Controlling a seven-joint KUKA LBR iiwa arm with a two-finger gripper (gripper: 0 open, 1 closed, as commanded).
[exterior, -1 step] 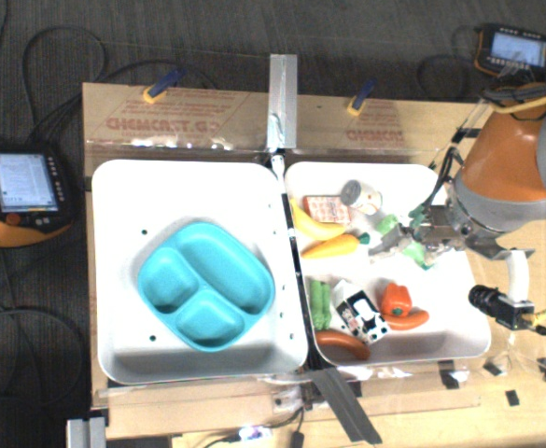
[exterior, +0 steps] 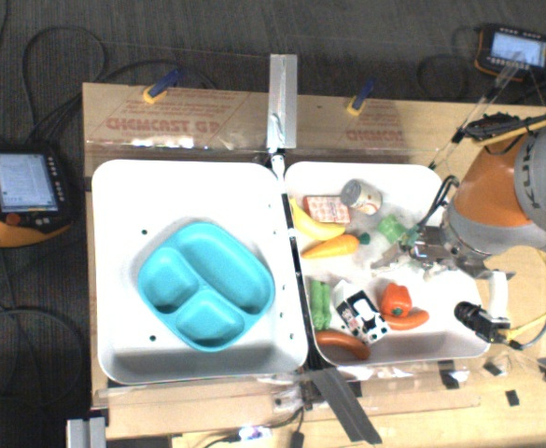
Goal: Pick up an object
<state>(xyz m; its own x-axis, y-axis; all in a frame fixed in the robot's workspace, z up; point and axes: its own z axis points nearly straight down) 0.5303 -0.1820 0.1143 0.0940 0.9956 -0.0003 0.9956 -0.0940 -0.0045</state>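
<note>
The claw (exterior: pixel 405 247) of the grey and orange arm (exterior: pixel 501 203) hangs over the upper middle of the right-hand white bin (exterior: pixel 431 180), reaching in from the right. Whether its fingers are apart or together cannot be told, because the metal parts blur together against the white floor. Nothing can be seen gripped in it.

The objects to pick from all lie in this right-hand bin. Just left of the claw is a pale green item (exterior: pixel 390 229), too small to name. Above that sits a silver can (exterior: pixel 360 195) on its side, and beside it a red and white packet (exterior: pixel 326 209). A yellow banana (exterior: pixel 302 220) curves along the bin's left wall, with an orange carrot (exterior: pixel 331 246) below it. Lower down are a green vegetable (exterior: pixel 320 304), a black and white toy cow (exterior: pixel 362 315), a red-orange pepper (exterior: pixel 399 302) and a brown sausage (exterior: pixel 343 343) near the front edge.

The left-hand white bin (exterior: pixel 123 343) holds a turquoise divided plate (exterior: pixel 205 284) with three compartments.

Beyond the bench, a handheld control pendant (exterior: pixel 17 192) with a lit screen rests on dark carpet at the left.
</note>
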